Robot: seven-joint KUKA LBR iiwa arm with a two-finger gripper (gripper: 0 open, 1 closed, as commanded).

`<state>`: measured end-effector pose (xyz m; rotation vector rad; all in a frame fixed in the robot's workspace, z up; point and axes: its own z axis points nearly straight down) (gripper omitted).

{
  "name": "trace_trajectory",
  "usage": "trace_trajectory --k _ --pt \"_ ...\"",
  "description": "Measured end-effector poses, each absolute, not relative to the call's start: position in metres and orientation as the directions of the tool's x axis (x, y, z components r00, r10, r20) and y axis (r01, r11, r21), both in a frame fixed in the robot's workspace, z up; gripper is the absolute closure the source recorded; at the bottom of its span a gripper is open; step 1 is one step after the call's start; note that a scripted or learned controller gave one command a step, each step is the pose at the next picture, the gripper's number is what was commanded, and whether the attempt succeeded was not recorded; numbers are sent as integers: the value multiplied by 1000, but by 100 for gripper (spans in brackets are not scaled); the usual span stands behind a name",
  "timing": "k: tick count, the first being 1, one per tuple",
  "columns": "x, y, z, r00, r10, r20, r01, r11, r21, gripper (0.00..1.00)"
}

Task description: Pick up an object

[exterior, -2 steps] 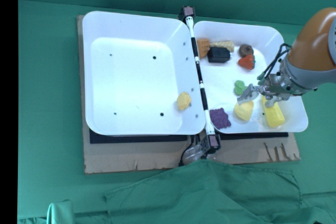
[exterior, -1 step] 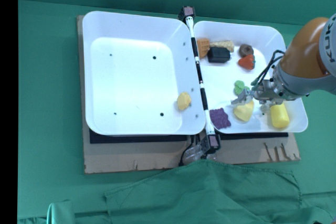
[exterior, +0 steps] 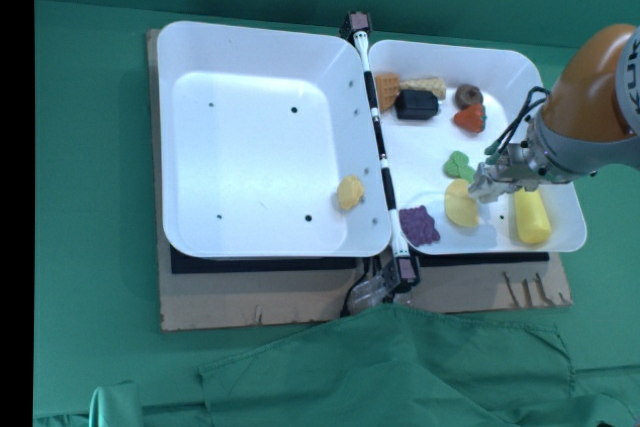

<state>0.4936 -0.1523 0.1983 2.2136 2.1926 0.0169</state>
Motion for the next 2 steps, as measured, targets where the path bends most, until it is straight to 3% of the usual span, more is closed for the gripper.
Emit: trace_trajectory --k 1,2 --pt "493 -153 264 3 1000 -4 1000 -3 11 100" --pt "491 -152 329 3 1000 -4 1000 -3 11 100"
